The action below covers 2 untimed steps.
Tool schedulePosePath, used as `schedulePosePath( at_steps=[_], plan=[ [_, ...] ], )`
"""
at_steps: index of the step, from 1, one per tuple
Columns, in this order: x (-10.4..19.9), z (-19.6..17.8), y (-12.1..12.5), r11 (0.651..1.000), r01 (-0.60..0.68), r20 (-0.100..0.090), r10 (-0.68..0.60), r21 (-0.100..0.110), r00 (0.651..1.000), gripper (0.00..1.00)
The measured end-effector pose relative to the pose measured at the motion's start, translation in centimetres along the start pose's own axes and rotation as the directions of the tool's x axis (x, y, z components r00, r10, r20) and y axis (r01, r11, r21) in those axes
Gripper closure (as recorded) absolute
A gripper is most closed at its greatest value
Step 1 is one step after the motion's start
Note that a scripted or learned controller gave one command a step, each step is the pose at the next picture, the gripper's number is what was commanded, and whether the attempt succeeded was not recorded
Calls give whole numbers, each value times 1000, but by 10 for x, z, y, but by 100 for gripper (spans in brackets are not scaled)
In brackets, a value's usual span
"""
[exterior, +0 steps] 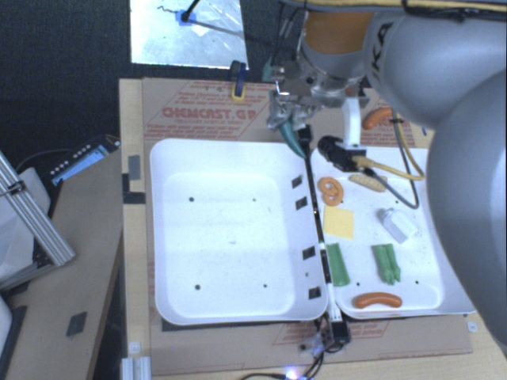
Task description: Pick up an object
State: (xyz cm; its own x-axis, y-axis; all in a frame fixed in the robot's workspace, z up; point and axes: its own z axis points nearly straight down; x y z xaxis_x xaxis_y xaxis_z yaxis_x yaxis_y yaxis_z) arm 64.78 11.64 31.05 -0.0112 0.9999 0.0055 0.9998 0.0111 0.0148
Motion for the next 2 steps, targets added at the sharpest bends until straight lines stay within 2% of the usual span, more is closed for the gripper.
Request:
schedulePosePath(
  at_steps=[1,2],
  plan=[
    [84,30,21,1000,0,2,0,13,1000,100],
    [120,51,21,1000,-4,4,4,14,1000,100]
  ],
)
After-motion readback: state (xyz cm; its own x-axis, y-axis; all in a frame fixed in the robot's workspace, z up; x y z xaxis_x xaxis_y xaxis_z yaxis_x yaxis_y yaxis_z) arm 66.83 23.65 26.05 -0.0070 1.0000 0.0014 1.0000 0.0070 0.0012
